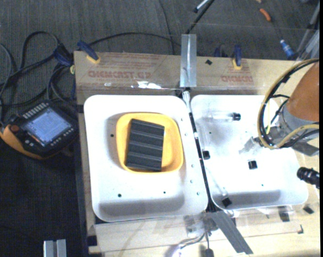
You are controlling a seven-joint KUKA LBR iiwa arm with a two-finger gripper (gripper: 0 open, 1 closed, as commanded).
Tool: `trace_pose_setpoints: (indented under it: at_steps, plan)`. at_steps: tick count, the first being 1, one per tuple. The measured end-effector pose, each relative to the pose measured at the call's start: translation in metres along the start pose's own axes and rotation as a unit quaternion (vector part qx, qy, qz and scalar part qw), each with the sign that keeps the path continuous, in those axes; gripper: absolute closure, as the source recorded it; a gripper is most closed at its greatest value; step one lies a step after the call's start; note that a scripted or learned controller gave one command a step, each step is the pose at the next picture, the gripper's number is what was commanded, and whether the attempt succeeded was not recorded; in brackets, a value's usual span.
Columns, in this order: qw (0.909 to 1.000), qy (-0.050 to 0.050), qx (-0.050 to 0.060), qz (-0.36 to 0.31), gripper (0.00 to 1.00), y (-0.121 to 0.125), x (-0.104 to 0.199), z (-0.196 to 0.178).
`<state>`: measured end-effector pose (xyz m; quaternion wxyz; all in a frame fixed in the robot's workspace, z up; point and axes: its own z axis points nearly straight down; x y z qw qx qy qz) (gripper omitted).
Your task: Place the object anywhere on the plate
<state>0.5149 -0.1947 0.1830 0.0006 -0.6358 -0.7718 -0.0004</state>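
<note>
A yellow plate (175, 143) lies in the left white bin (102, 191). A dark ridged rectangular block (145, 144) rests flat on the plate, near its middle. The arm, with its orange band (307, 95), reaches into the right bin (274, 194) from the right. My gripper (256, 143) hangs over the right bin's middle right, far from the plate and the block. Cables and the wrist hide much of it, and nothing can be seen held in it.
Small black bits (252, 165) lie in the right bin, and one more (235, 116) sits near its back. A metal divider (188, 63) stands behind the two bins. A teach pendant (44, 128) sits on the floor to the left.
</note>
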Motion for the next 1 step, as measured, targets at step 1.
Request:
trace_pose_setpoints:
  at_steps: [1]
  plan:
    - [1.0000,0.000,0.000,0.000,0.00,0.0000,-0.0001,-0.0001]
